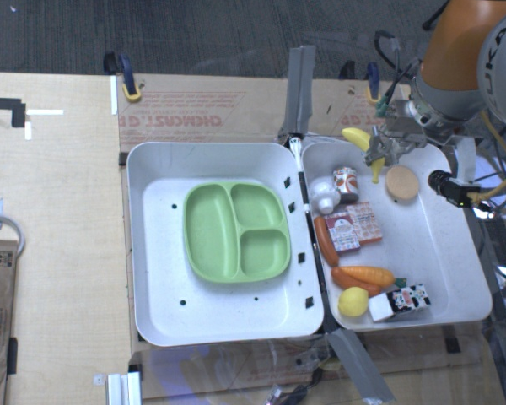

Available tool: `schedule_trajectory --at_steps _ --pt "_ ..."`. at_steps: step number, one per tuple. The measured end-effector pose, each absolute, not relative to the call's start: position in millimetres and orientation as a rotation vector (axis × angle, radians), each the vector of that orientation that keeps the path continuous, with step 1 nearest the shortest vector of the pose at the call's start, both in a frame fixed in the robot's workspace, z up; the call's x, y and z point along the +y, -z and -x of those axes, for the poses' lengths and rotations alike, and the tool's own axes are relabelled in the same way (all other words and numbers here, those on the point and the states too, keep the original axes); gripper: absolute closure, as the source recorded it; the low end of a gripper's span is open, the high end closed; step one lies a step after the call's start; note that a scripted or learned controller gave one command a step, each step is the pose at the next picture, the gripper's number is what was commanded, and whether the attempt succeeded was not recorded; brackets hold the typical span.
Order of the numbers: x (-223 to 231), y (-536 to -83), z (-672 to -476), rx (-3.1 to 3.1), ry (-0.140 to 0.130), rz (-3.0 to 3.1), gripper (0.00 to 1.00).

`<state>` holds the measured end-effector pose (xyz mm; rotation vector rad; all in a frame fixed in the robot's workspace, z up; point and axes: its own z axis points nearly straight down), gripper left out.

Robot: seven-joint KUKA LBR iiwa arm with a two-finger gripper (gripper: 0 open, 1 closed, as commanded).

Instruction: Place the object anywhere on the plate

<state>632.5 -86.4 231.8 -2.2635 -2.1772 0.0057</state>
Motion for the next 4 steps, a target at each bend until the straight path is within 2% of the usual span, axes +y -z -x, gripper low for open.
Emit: schedule_trajectory --at_steps 1,2,3,4 --pt "-9.5 -226.9 -603.8 -2.282 -0.004 2.157 1.00" --pt "-23.8 -190.9 -658.7 -2.463 -0.003 1.951 1.00" --pt "41.2 -190.8 -551.9 -2.311 -0.005 2.125 1.00" --pt "103.5 -192.5 -583.6 -2.354 -0.006 2.079 1.00"
